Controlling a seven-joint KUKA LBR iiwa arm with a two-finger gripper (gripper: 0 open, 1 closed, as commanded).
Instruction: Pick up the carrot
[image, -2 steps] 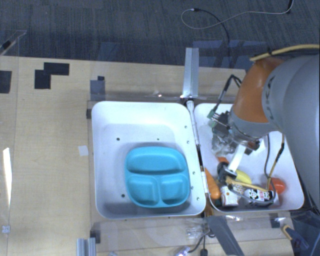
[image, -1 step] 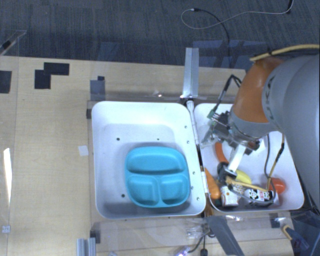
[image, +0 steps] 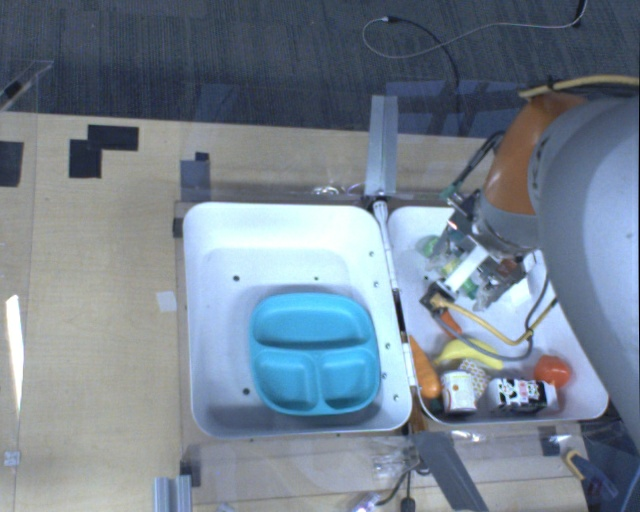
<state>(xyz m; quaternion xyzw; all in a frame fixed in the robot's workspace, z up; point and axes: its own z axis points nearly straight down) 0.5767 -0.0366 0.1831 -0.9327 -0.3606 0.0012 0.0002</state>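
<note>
Item: orange tapered carrot (image: 424, 368)
Loc: right shallow white bin (image: 587, 398), near-left corner, flat along the bin's left wall, touching or just beside it
Axis: long axis runs near–far w/ slight lean; thick end looks nearer, thin end points far & a bit left (est., small in view)
Neighbours: yellow curved banana (image: 470, 352) just right of it; small pale printed cup (image: 458, 392) close on its near-right
Gripper: two-finger gripper (image: 455, 288) over far-middle of same bin; open or closed, cannot tell, too cluttered; nothing seen held
Relation: carrot lies nearward & slightly left of gripper, not far off
Next move (est.): shift near + left, turn wrist so the grip closes across the short width, i.e. roughly left–right; wall leaves little room on carrot's left
Other: blue plastic 3-section plate (image: 315, 352) in left white bin (image: 215, 240), not involved
</note>
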